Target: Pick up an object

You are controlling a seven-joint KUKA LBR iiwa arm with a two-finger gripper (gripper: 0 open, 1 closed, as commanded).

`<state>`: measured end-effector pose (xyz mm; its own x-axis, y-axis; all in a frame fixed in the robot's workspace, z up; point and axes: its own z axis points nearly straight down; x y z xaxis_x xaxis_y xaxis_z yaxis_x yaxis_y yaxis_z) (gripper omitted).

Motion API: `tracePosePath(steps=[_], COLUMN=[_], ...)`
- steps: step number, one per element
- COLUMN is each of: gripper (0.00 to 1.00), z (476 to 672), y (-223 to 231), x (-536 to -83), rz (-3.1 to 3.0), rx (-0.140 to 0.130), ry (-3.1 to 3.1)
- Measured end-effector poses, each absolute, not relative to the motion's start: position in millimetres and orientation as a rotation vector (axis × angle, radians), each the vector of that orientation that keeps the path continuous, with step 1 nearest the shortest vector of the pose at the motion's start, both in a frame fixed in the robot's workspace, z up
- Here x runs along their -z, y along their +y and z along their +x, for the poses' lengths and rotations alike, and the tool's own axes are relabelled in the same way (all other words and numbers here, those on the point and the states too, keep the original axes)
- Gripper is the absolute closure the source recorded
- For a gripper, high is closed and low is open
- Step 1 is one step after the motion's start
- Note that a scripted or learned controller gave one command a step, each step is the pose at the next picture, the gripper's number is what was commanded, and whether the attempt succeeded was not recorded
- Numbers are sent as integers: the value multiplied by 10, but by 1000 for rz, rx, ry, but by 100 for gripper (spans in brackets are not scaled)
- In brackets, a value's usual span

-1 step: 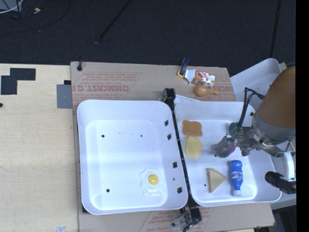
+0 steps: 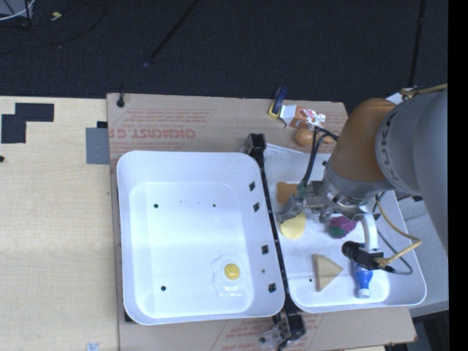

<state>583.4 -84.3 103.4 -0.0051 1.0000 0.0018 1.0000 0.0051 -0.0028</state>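
My gripper [image 2: 295,209] is down in the right bin [image 2: 409,291], at its left side near the divider. Just below it lies a pale yellow rounded object [image 2: 292,229], touching or nearly touching the gripper's tip. An orange piece [image 2: 285,191] sits just above and left of the gripper. A purple and green object [image 2: 338,227] lies partly under the wrist to the right. A tan wedge [image 2: 325,270] and a blue tube with a white cap [image 2: 363,280] rest near the bin's front. In the left bin [image 2: 146,189] lies a toy fried egg [image 2: 231,273].
The arm's grey and orange body [image 2: 380,152] covers the right bin's far right part. Behind the bins, a brown rounded item [image 2: 303,136] and a small packet [image 2: 310,115] lie on the cardboard, with a blue and yellow clip [image 2: 277,103] at its far edge.
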Motion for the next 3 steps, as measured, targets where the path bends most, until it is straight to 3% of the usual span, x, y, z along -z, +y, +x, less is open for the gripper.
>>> tracePosePath(steps=[1, 2, 3], gripper=[0, 100, 100], z=[6235, 6216, 5735], y=[-891, -900, -822], x=[-862, -968, -875], rz=[-2220, -2221, -2223], rx=[-1, -3, -4], ry=[-2221, -2215, -2216])
